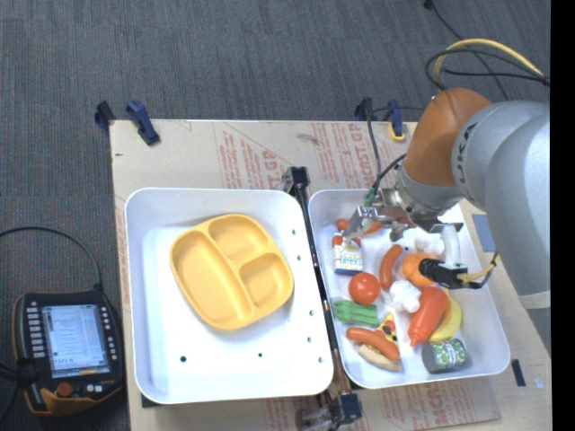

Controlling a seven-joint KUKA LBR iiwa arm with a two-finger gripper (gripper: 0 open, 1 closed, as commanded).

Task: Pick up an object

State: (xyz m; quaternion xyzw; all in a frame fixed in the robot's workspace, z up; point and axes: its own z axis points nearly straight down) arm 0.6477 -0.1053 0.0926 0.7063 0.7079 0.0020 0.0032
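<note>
Two white bins [144,241] sit side by side. The left bin holds one yellow plate [232,269] with three compartments. The right bin [490,330] holds a heap of toy food — one tomato [364,287], one carrot [427,314], two sausages [390,266], one small carton [347,253], one tin can [446,355], one pizza slice [389,328].

Arm [503,178] cut off at right

A yellow divided plate [232,269] lies tilted in the left white bin [148,348] — its three compartments face up. Left of that bin, on the grey carpet, rests a handheld control pendant [65,348] with a lit screen. Blue clamps [141,120] grip the bench's far edge behind the bin.
</note>
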